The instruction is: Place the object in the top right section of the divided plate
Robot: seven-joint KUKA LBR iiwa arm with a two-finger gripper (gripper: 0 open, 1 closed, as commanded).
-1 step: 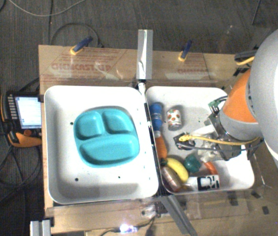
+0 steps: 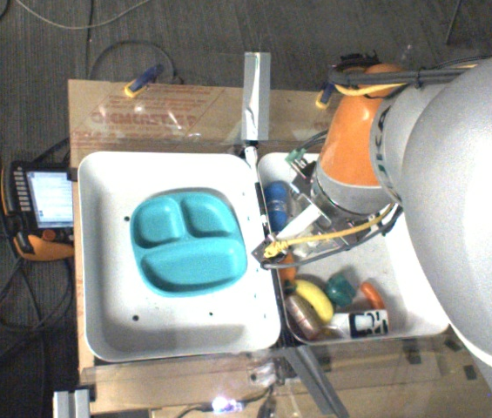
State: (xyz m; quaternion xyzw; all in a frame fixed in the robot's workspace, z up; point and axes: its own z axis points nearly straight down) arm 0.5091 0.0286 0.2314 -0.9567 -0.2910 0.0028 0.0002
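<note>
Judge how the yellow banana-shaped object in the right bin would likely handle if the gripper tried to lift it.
The yellow banana-shaped object looks smooth and curved, so it may slip or twist between two fingers. It lies crowded against a teal object and a brownish round object, so neighbours would probably be nudged. Its glossy look suggests a light plastic toy, likely stiff.

No writing can be read here. The white container (image 2: pixel 366 323) lying in the right bin (image 2: pixel 420 320) carries a dark label with pale marks, too small to make out. The handheld pendant (image 2: pixel 43 200) left of the counter shows a lit screen, its contents blurred beyond reading.
</note>
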